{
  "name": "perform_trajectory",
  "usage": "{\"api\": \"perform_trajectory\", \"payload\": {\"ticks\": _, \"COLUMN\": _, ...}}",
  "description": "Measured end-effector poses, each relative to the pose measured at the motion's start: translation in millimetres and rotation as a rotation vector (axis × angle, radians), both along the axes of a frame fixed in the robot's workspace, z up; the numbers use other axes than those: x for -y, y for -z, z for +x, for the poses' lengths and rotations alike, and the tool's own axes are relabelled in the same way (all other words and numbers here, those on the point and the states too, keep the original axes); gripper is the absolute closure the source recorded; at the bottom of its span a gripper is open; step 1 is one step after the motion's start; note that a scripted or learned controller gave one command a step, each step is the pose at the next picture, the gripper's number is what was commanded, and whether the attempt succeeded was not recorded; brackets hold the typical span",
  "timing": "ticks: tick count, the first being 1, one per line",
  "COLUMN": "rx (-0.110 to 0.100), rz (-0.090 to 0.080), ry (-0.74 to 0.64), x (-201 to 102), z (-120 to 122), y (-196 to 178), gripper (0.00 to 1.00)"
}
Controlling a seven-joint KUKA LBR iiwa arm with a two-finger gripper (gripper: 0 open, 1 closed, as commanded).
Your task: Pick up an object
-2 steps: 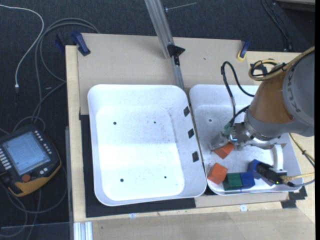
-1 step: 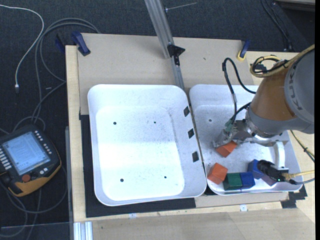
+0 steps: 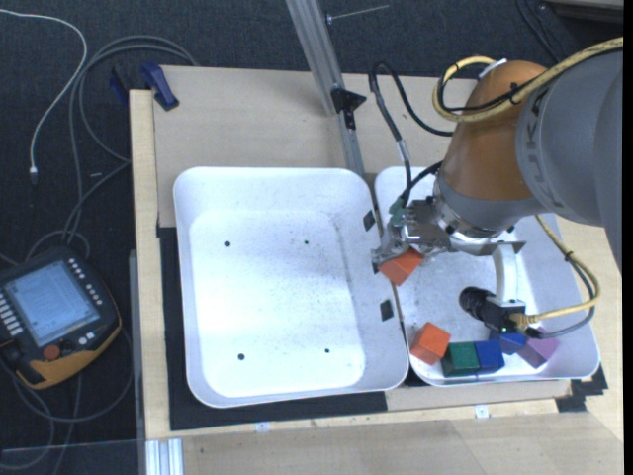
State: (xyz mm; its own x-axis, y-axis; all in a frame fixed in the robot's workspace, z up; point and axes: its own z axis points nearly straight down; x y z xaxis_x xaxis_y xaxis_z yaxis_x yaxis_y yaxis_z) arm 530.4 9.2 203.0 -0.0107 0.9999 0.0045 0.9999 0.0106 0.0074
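My gripper (image 3: 398, 255) hangs over the left side of the right bin (image 3: 569, 295), near the wall between the bins. An orange block (image 3: 400, 266) sits between its fingers, tilted and lifted off the bin floor. At the bin's front lie another orange block (image 3: 430, 342), a dark green block (image 3: 460, 357), a blue block (image 3: 489, 354) and a purple block (image 3: 539, 349). The grey arm with its orange band covers the back of the right bin.
The left bin (image 3: 267, 285) lies beside the right one. A slanted metal post (image 3: 321, 57) rises behind the bins. A black cable part (image 3: 485, 307) hangs over the right bin. A teach pendant (image 3: 49, 310) lies on the floor at the left.
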Motion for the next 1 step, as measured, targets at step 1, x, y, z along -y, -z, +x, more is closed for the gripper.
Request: {"api": "perform_trajectory", "payload": {"ticks": 1, "rx": -0.003, "rz": -0.003, "ry": 0.005, "x": -30.6, "z": 32.0, "y": -23.8, "gripper": 1.0}}
